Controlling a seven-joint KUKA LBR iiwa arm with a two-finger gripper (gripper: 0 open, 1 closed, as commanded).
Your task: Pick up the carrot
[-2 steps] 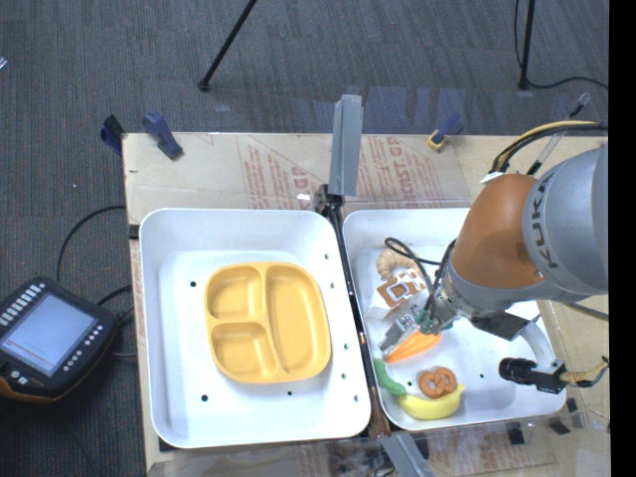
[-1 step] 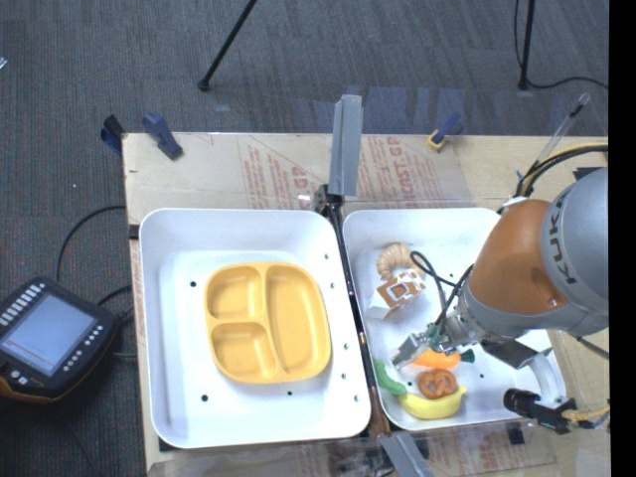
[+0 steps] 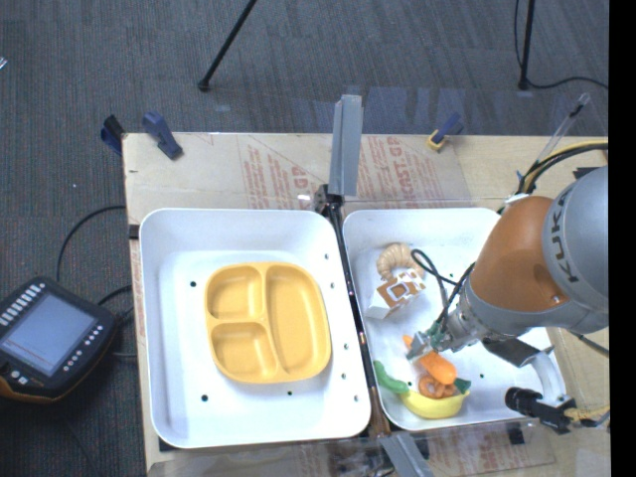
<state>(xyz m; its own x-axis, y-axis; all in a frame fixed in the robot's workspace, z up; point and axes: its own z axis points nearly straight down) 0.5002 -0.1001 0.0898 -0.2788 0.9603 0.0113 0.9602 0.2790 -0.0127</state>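
The orange carrot [image 3: 438, 368] lies in the right bin [image 3: 477, 225], near its front edge. It rests against a yellow banana [image 3: 437, 403] just in front of it. My gripper [image 3: 427, 343] reaches in from the right and hangs right above the carrot's far end, close to it or touching it. A small orange piece [image 3: 408, 342] shows just left of the gripper. The arm's orange band [image 3: 517, 261] and grey wrist hide the bin floor to the right of the carrot.
A green vegetable [image 3: 390, 377] lies left of the banana. A white toy house [image 3: 398, 291] and a tan pastry [image 3: 395, 257] sit farther back in the right bin. The left bin [image 3: 169, 266] holds a yellow divided plate [image 3: 268, 321]. A teach pendant [image 3: 45, 336] lies off the bench at left.
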